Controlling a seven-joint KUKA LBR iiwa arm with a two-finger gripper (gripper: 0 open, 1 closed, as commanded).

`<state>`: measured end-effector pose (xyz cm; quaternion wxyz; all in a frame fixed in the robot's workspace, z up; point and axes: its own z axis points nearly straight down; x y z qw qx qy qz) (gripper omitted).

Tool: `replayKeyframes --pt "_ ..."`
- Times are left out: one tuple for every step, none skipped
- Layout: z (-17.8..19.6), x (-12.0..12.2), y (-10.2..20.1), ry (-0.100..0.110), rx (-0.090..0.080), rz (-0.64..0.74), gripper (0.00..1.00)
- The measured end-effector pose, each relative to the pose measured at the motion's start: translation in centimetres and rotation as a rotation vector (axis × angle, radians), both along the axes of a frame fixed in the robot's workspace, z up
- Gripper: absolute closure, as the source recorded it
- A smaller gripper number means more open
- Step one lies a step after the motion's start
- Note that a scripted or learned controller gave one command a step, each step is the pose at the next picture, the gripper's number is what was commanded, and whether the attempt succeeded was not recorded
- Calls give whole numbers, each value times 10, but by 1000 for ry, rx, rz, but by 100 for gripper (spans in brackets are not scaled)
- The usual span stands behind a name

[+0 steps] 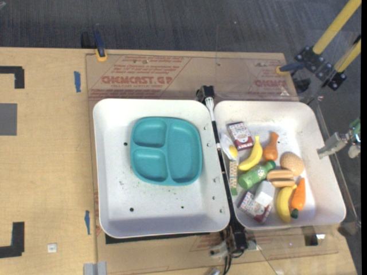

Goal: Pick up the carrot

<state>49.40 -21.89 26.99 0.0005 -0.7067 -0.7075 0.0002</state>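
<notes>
White plastic, two shallow bins side by side on a cardboard-covered bench [46,153]. We list the single overhead view as follows.

Left bin [114,205]: one teal tray [167,150] with three compartments, lying flat near the middle.

Right bin [321,199]: a cluster of toy food toward its centre and left side. We count the carrot [297,196], orange with a green end, lying just beside the lower banana [283,204] at the right of the pile, green end pointing to the near rim. Above it sit a hot dog [281,177] and a bread roll [292,164]. Further items: an upper banana [251,155], an orange drumstick-like piece [270,146], a green bottle [256,175], a small carton [239,134], and a wrapped packet [256,204].

Gripper [344,142]: we see it at the right edge, outside the right bin's rim, well apart from the carrot. We cannot tell how its jaws stand; nothing is visibly held.

Background: yellow-handled clamps [321,62] at upper right.
</notes>
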Motion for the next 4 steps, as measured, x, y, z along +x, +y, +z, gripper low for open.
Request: replayKeyframes --pt "-58 -14 46 2 4 442 0" --pt "-174 7 38 -5 0 274 0" --pt "-165 8 37 -8 -3 271 100" --pt "-122 -4 104 -6 0 157 100"
